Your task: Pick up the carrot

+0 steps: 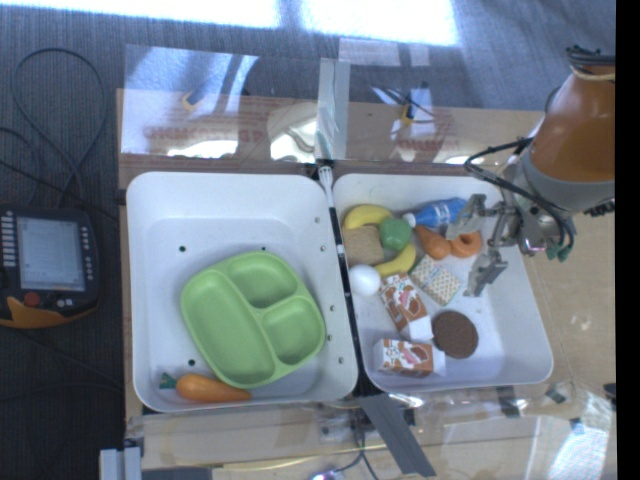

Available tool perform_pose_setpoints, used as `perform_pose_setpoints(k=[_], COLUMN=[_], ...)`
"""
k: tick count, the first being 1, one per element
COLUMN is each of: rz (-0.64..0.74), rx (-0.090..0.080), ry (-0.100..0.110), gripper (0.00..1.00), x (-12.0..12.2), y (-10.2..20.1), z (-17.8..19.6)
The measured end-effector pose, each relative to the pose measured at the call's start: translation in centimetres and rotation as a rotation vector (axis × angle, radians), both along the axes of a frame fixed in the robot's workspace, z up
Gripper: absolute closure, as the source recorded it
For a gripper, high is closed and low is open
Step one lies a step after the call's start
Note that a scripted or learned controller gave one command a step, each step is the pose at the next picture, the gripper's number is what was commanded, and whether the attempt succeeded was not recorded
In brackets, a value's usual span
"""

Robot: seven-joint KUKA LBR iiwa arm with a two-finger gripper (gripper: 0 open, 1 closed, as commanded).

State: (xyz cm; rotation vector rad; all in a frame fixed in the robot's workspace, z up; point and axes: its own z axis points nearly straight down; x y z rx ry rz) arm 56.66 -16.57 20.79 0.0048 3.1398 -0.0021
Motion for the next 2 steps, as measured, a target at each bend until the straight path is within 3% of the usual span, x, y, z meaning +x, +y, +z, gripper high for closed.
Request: perform_pose_setpoints(k=[1, 2], rz=[-0.162, -0.236], rx=[-0.002, 0.000], ry=[-0.011, -0.016], gripper=[0.00, 0.00], x=[6.3, 3.0], y=[3.3, 5.8], z=[-10.5, -11.7])
